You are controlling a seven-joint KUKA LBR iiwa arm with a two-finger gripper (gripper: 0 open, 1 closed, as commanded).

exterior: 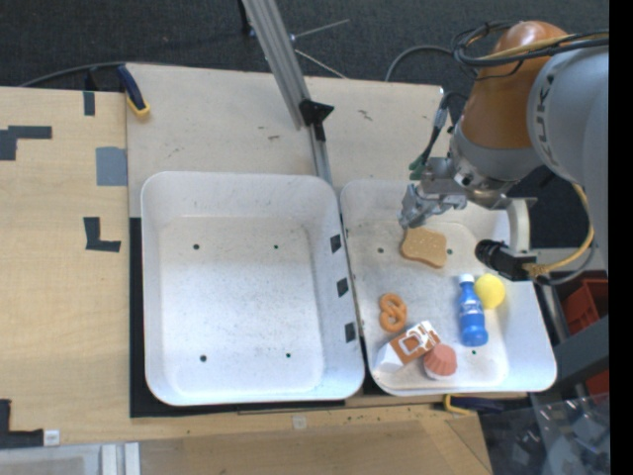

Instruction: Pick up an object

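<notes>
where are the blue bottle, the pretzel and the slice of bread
blue bottle (472,315), camera view, middle of its body
pretzel (393,312), camera view, centre of its loops
slice of bread (425,247), camera view, middle of its top face

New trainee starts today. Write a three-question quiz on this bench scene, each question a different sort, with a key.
1. True or false: the pincer is over the left bin.
2. Which thing lies nearest the pincer? A. blue bottle B. bread slice C. pretzel
3. Fill in: beside the blue bottle's cap lies a ____ ball-like thing.

Key: 1. false, it is over the right bin; 2. B; 3. yellow.
</notes>
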